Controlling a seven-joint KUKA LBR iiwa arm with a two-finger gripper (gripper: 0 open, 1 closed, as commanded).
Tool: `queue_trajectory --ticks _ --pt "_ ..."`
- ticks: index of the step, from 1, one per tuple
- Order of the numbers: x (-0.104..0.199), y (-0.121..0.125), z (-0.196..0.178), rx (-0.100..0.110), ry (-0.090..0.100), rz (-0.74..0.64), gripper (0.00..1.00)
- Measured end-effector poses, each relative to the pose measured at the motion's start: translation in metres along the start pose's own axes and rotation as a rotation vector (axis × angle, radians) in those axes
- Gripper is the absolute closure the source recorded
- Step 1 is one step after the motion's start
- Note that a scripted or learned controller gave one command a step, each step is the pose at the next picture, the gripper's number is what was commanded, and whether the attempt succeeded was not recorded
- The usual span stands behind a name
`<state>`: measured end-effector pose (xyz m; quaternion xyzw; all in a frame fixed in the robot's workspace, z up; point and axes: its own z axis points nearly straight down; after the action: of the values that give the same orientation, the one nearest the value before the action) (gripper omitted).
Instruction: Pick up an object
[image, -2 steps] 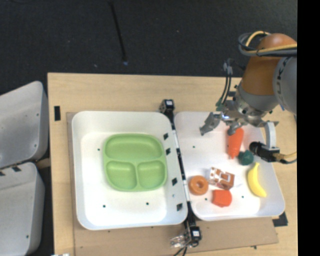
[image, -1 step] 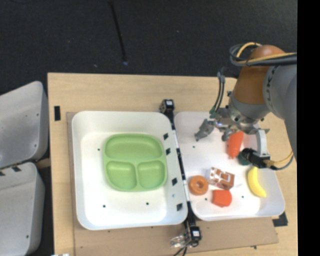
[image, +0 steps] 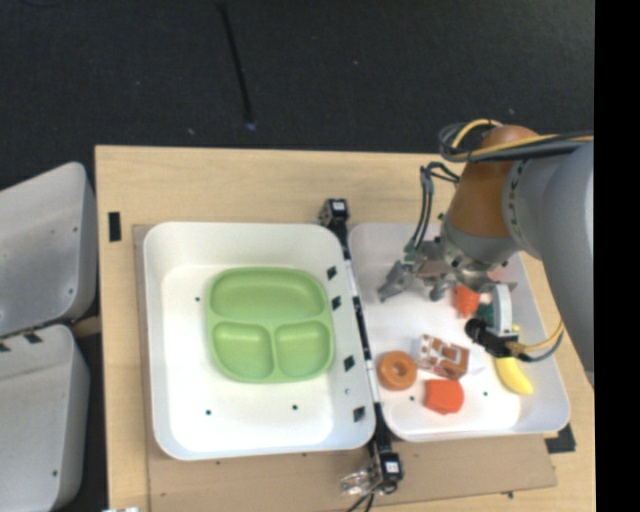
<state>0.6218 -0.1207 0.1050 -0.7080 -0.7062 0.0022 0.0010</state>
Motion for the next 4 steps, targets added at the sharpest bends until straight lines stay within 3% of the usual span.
queue_trajectory --ticks 1,2,4 --pt "-0.001 0.002 -0.015 -0.009 0.000 0.003 1.00" --pt "0.000 0.006 -0.080 -0.012 0.000 -0.006 1.00" --pt "-0.007 0.008 -0.168 -0.011 0.000 -0.005 1.00"
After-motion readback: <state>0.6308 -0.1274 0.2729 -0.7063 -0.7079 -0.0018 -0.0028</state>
